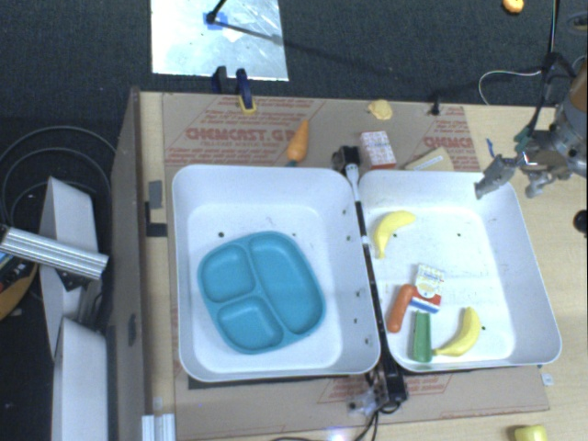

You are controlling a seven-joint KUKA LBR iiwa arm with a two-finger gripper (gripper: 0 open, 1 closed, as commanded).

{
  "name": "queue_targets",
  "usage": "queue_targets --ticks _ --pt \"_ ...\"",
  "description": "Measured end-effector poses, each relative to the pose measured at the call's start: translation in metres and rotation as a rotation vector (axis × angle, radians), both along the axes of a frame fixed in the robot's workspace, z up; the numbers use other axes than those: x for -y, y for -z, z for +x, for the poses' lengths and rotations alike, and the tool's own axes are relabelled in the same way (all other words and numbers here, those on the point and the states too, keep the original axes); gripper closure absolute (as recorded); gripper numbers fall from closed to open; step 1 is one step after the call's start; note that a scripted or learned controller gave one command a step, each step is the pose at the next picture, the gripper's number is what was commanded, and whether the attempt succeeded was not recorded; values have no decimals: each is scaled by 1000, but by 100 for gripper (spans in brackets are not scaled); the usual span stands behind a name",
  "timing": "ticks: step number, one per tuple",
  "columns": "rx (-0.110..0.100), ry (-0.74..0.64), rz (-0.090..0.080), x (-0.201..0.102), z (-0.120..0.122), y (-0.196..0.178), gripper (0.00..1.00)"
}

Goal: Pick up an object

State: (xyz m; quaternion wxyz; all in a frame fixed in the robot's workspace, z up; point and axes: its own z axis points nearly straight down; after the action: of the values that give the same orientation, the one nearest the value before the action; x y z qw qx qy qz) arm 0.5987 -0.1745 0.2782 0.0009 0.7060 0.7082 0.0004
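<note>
A robot gripper [516, 175] hovers over the right bin's [528, 246] upper right rim, fingers spread apart, holding nothing. A banana [391, 229] lies alone in that bin's upper left; probably light, smooth, rigid plastic, best pinched across its curved middle.

Setting: a robotics lab, not a home. I work over a wooden bench [514, 136] covered by a cardboard sheet [266, 127] printed with red lettering, with two white bins [276, 186] clipped side by side on top. The contents are plastic toy foods: bananas [390, 230], a carrot [399, 307], and a blue divided tray [262, 289]. Loose black cables [37, 154] coil on dark carpet [64, 53] to the side, beside an aluminium extrusion bar [53, 252]. A reflective sheet [219, 26] lies on the floor behind the bench.
</note>
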Motion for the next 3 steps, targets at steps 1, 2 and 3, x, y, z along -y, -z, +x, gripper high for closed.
queue_targets --ticks 1,2,3 --pt "-17 3 7 -31 -94 132 0" --pt "-4 -3 3 -69 -88 160 0" --pt "-3 -1 3 -93 -100 195 0"
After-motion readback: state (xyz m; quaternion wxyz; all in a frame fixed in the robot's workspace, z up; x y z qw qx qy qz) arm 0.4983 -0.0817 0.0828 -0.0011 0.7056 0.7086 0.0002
